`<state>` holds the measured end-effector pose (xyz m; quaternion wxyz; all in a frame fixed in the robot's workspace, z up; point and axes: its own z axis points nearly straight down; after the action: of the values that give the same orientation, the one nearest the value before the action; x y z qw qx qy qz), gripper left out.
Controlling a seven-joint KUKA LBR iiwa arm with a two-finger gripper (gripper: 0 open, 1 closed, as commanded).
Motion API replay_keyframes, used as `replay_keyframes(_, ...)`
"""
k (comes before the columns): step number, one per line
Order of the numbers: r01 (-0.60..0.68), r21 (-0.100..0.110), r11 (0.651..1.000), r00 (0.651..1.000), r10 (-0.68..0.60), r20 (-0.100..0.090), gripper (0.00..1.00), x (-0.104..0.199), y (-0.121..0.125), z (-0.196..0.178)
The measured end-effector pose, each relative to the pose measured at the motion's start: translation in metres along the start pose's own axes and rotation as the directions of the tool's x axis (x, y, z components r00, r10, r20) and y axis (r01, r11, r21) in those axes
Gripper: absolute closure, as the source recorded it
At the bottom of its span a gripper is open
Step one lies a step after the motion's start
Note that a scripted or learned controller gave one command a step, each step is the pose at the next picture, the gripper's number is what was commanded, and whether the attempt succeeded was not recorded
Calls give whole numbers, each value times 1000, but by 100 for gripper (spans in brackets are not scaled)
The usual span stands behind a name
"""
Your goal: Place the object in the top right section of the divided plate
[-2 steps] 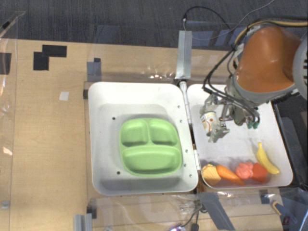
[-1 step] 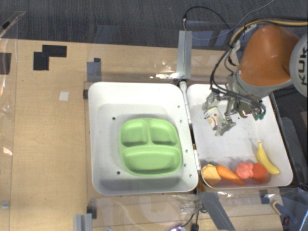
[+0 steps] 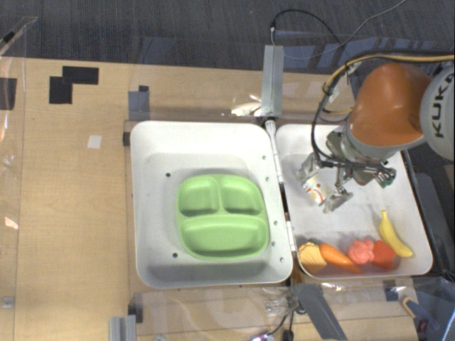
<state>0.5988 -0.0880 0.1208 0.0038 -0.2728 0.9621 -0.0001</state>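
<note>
Claw (image 3: 325, 187): fingers spread, over right bin (image 3: 298, 148); small pale object (image 3: 313, 188) between them, grip unconfirmed.
Divided plate (image 3: 222, 215): left bin, 9 o'clock from claw; all sections bare.
Progress: early; transfer and placement remain.

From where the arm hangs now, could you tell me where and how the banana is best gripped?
Grip the banana across its middle, coming straight down from above. It lies flat and apart from the other toys, its curved length running along the right bin's right wall, so the gripper should close across its narrow width.
</note>
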Motion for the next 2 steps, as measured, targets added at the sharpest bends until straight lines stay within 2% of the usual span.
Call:
replay_keyframes(1,190,5,982,982,-190,5,100,12,4,30)
replay_keyframes(2,187,10,982,982,-188,14,100,9,3,17)
